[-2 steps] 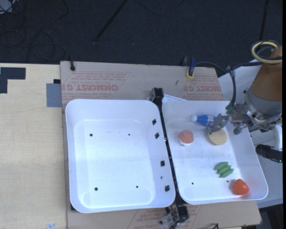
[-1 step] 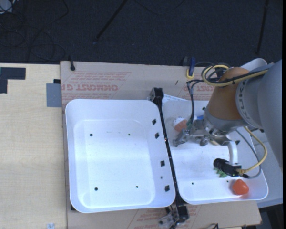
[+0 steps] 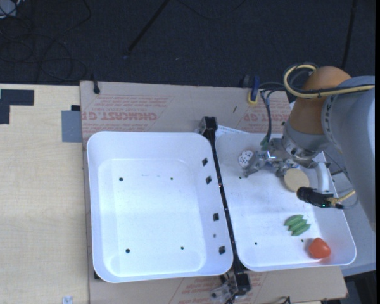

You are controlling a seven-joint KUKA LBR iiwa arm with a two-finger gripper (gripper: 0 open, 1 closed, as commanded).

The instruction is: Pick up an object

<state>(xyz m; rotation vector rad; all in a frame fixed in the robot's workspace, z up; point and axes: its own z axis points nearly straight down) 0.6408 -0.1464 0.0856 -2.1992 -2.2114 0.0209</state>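
- Even overhead light brightens both white bins (image 3: pixel 149 141) — soft shadows only.
- Dark floor (image 3: pixel 177 30) behind falls dim; picture slightly soft and grainy.

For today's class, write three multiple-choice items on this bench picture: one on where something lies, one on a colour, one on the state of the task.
1. Where does the red object lie?
A. near corner of the right bin
B. middle of the left bin
C. on the cardboard

2. What colour is the small item just up from the red one?
A. blue
B. green
C. black

3. How does the white dotted cube stand?
A. lifted above the bin
B. resting on the bin floor beside the end effector
C. lying in the left bin

Answers: 1 A, it sits by the right bin's near right corner. 2 B, it is plainly green. 3 B, the cube lies on the floor at the end effector's left.
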